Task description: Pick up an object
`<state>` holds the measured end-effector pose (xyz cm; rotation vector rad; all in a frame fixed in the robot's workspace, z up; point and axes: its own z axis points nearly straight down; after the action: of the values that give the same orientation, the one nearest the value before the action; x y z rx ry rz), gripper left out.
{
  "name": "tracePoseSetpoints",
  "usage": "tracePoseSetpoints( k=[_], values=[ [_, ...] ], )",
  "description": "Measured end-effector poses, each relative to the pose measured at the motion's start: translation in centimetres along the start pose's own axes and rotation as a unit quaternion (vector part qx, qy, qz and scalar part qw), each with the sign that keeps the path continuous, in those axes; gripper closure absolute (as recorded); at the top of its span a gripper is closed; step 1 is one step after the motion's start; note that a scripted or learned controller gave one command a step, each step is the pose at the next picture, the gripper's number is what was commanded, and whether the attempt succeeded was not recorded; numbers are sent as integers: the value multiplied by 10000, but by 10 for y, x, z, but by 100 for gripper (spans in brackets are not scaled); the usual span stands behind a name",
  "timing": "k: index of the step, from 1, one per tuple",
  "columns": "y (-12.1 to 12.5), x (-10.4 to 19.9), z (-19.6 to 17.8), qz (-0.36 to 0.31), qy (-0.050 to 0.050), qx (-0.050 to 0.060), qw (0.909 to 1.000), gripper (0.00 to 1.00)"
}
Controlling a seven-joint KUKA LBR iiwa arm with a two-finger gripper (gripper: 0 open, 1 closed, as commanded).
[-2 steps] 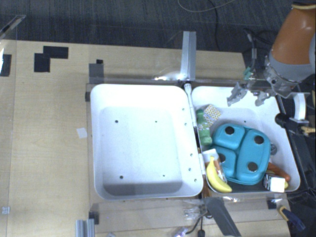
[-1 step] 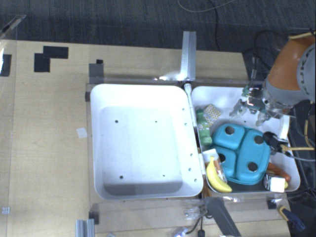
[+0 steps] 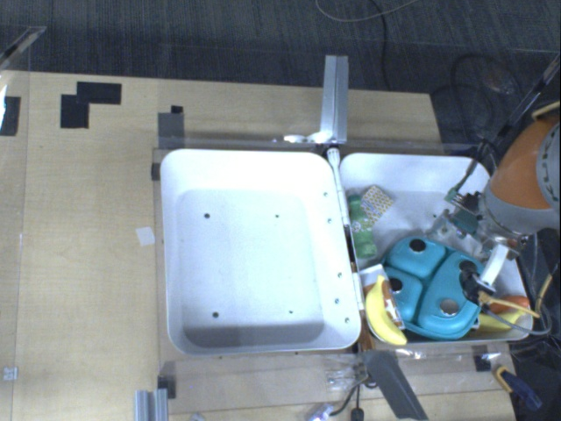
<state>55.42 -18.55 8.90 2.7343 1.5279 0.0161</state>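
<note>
- Two shallow white bins sit side by side on the pale wooden bench (image 3: 79,253): the left bin (image 3: 245,169) and the right bin (image 3: 412,169), touching along their shared edge.
- All the loose things lie in the right bin.
- A teal plastic piece (image 3: 429,288) with rounded lobes takes up the near half of the right bin.
- A banana (image 3: 381,316) lies against the teal piece's left side, curving along the bin's near left corner.
- A green packet (image 3: 361,228) lies by the bin's left wall, and a small patterned packet (image 3: 377,202) touches its far end.
- An orange thing (image 3: 514,303) shows at the bin's right wall, just beside the teal piece; its shape is too hidden to tell.
- The grey arm (image 3: 526,182) with its orange band reaches in from the right, over the right bin's far right part.
- The pincer (image 3: 456,226) hangs just above the far right lobe of the teal piece; whether it is apart or together cannot be told, and nothing is seen clamped in it.
</note>
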Motion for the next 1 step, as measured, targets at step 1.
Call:
tracePoseSetpoints(
  k=[1],
  values=[
    [-6, -10, -1, -411, 1, -24, 9992, 0]
  ],
)
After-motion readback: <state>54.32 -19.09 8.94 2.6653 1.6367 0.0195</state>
